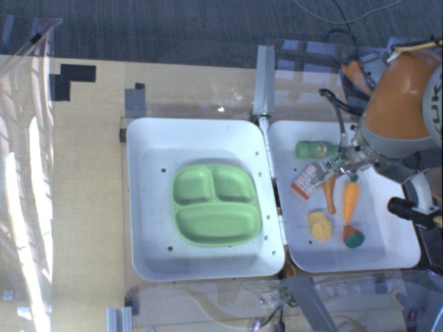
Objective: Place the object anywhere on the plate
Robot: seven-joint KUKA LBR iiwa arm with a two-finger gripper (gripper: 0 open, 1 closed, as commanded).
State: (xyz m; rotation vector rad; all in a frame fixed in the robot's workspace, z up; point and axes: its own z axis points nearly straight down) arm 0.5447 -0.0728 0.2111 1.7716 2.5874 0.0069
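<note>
Gripper (pixel 340 163) sits low in the right bin (pixel 394 254), upper-centre of that bin, right-middle of frame. Can't tell if it is open or closed; the tip is small and cluttered with cabling. Nothing visibly held.

Objects crowd just around the tip: red-white packet (pixel 305 182) to its lower left, thin orange stick-like item (pixel 328 194) right below, green bottle (pixel 313 149) lying on its side just above-left, carrot (pixel 351 200) just below-right. Lower in the bin: corn piece (pixel 320 225) and strawberry-like toy (pixel 354 236). Which one is the target is unclear; packet or thin stick look nearest the tip.

Handling guess: all look like light plastic toys. Packet likely flat and thin, hard to pinch from above, so take it by an edge. Carrot and stick are rigid and tapered, best gripped across the thick middle, could slip toward the narrow end. Bottle is round and may roll.

Arm pose: enters from right edge, orange band (pixel 398 95) upper right of frame, wrist angled down-left into the bin.

Green divided plate (pixel 215 205) rests centred in the left bin (pixel 149 254), nothing on it. Placement not yet done.
</note>
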